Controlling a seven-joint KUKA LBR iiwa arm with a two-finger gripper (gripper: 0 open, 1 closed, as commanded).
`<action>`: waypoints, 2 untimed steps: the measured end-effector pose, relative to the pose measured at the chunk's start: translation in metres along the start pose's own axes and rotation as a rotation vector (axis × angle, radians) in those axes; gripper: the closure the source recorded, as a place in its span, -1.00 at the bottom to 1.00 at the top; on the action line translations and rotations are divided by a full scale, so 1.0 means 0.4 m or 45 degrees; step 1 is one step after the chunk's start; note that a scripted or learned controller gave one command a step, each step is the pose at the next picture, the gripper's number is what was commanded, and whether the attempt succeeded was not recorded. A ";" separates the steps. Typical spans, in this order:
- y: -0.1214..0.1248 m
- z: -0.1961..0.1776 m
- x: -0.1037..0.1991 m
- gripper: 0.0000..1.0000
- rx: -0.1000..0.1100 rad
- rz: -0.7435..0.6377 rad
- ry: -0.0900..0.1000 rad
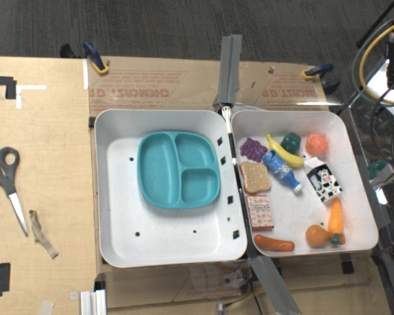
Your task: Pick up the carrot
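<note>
the carrot (335, 218) lies in the right bin (352, 155), at about 4 o'clock from the bin's middle, close to the right wall. it points roughly from 12 to 6, with its green end at 6. an orange (316, 235) sits at the carrot's 8 o'clock, touching or almost touching it; i cannot tell which. a milk carton (322, 182) with cow patches lies at the carrot's 11 o'clock, just apart from it.

more toy food shares this bin. a sausage (274, 243) lies along the near wall at 7 o'clock from the bin's middle. a red and white box (259, 212) sits just at the sausage's 11 o'clock, and a bread slice (255, 176) lies at the box's 12 o'clock. a blue bottle (281, 169) lies tilted near the middle, with a banana (284, 152) touching it at its 12 o'clock. purple grapes (253, 149) are at the bottle's 10 o'clock. a green piece (291, 141) rests beside the banana at its 1 o'clock, and a peach-coloured ball (316, 144) lies at 1 o'clock from the bin's middle.

the left bin (118, 202) holds a teal divided plate (179, 169), flat, a little toward 12 o'clock from the middle.

on the wooden bench (46, 143), well apart at 9 o'clock from the bins, lie scissors (6, 182).
</note>
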State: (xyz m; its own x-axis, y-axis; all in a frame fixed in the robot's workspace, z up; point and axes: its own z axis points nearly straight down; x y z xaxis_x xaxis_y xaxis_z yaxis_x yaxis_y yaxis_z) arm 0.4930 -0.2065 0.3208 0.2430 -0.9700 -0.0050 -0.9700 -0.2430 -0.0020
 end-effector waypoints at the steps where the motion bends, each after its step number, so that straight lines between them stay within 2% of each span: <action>1: 0.039 -0.135 0.010 1.00 0.000 -0.158 -0.001; 2: -0.120 0.002 0.045 1.00 -0.001 -0.413 -0.002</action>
State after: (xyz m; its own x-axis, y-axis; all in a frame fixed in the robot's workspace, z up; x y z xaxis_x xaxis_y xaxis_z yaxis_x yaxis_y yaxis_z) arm 0.5438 -0.2123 0.3202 0.5397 -0.8419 -0.0058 -0.8419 -0.5397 -0.0026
